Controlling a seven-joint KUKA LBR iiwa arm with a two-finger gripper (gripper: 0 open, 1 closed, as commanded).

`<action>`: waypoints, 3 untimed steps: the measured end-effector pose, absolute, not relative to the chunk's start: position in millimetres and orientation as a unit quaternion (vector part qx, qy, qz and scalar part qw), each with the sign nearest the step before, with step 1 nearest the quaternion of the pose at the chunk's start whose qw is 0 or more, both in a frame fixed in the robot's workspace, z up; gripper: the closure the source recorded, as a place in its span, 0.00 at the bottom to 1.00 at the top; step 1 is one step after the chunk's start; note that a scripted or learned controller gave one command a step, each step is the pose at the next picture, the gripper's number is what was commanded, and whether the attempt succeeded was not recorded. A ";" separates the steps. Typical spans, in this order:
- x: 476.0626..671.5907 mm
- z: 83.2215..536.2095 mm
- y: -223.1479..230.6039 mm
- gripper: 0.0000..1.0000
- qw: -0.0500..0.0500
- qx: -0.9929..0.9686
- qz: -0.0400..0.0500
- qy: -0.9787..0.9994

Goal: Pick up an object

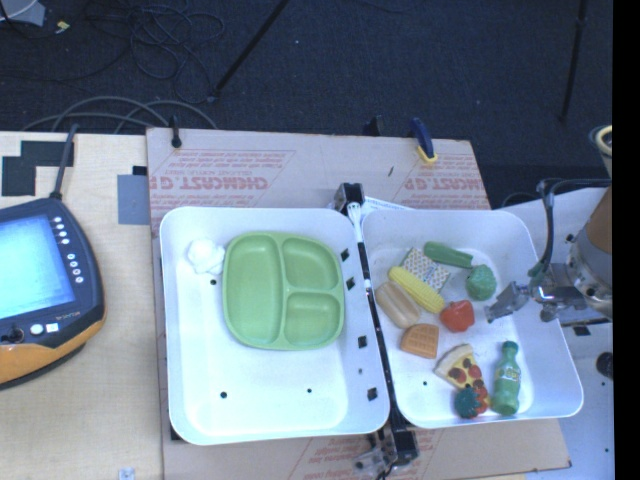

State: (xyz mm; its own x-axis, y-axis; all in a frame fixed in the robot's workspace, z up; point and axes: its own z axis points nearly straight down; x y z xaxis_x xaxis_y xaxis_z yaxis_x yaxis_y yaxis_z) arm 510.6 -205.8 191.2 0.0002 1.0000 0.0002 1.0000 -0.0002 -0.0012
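Green bottle (507, 377) below tool (510, 302)

arm (600, 258): cut off by the right edge, beside the right bin (545, 388)
gripper (512, 301): finger state too blurred to tell

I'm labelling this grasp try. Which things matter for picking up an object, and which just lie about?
Job: claw; tomato, corn, pizza slice, green bottle, right bin.
Lying about: green plate, left bin, pendant, blue clamp.
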 end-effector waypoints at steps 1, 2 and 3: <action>510.4 201.0 -206.6 1.00 0.001 -0.707 0.001 -0.707; 479.8 236.9 -120.8 1.00 0.003 -0.705 -0.001 -0.710; 476.4 263.1 -45.4 1.00 0.001 -0.704 -0.001 -0.710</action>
State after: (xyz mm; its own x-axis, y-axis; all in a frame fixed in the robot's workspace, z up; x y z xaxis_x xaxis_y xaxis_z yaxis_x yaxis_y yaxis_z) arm 476.4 -45.4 263.1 -0.0084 1.0000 0.0036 1.0000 0.0084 -0.0005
